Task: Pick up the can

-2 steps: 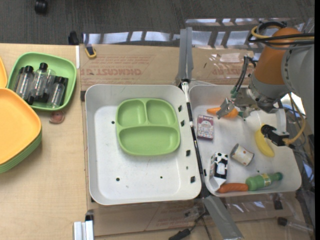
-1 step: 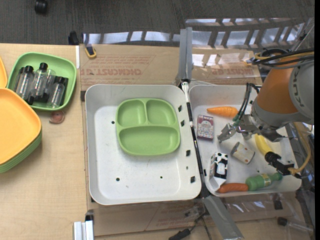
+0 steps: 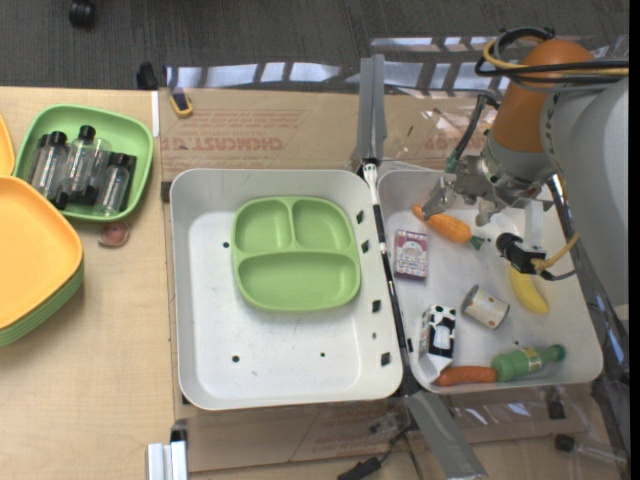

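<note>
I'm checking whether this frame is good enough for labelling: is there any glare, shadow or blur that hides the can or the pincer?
Camera view: even, soft light; the can is sharp, free of glare, casting a faint shadow on the right bin. The pincer sits in clutter beside the carrot, its tips hard to separate. Bright reflections streak the metal frame behind the bins.

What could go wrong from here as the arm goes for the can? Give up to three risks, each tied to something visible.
1. The gripper sits at the bin's far end by a carrot, well away from the can; it may grab the carrot instead.
2. The can lies tipped on its side, so it may roll when touched.
3. The banana lies close beside the can and could be bumped or pinched along with it.
</note>
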Robot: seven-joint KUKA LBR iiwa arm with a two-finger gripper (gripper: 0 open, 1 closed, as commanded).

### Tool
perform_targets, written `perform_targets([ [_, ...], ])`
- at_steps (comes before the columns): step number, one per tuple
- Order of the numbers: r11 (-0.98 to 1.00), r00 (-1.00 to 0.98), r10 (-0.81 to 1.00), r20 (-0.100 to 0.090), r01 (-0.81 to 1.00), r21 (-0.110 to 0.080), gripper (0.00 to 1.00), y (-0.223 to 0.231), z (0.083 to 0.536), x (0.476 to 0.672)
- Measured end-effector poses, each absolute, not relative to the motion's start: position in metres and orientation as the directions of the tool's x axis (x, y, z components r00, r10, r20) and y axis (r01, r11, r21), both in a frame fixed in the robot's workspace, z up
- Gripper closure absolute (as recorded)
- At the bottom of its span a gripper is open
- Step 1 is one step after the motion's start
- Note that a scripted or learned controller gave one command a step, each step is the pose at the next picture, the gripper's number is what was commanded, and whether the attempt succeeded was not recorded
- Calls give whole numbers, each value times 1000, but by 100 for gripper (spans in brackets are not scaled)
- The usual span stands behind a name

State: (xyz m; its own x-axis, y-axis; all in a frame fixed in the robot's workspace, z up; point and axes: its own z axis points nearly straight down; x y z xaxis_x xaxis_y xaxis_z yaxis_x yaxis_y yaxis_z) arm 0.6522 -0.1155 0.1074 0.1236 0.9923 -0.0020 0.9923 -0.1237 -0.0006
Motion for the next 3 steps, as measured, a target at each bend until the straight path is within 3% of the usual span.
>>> perform_targets([
  [1, 74, -74, 997, -1, 997, -2, 0, -144, 115, 605],
  [2, 0, 0, 1000, -2, 1000, -1, 0, -173, 92, 646],
  [3, 111, -111, 994, -3, 994, 0, 0, -111, 92, 589],
])
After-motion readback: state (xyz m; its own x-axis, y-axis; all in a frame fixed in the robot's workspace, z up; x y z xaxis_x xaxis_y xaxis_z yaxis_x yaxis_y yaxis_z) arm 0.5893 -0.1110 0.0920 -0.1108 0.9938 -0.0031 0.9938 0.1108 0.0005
